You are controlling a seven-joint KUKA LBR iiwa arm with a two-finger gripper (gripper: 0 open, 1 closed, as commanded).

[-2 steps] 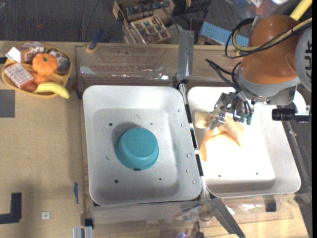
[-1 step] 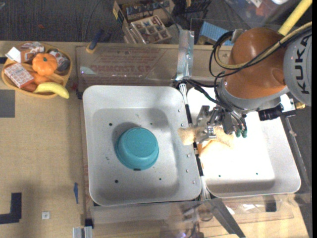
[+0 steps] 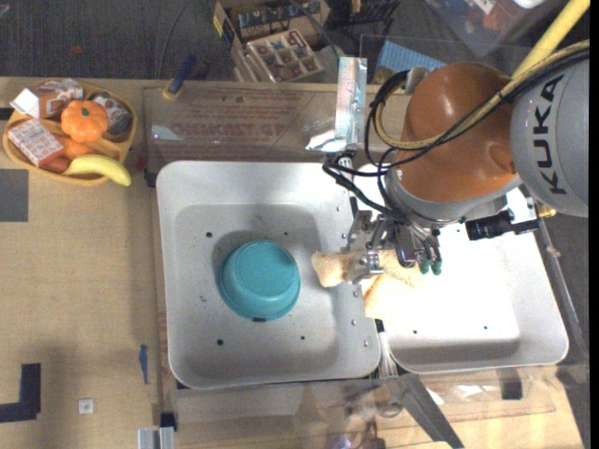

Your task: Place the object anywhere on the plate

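On the tabletop (image 3: 75, 279), a pale tan object (image 3: 329, 267) lies on the raised rims where the left bin (image 3: 187, 195) meets the right bin (image 3: 524, 344), beside the gripper (image 3: 379, 258); whether that gripper grips it, I cannot tell. The teal plate (image 3: 261, 280) sits just left with bare bin floor around it. A loose hold could drop the object on the rims short of the plate.

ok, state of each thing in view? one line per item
teal plate: upside down in the left bin, nothing on it
tan object: lying across the divide between the bins, right of the plate, not touching it
gripper: down at the tan object's right end; grasp unclear
right bin: holds part of the tan object
fruit basket: on the bench, upright, full
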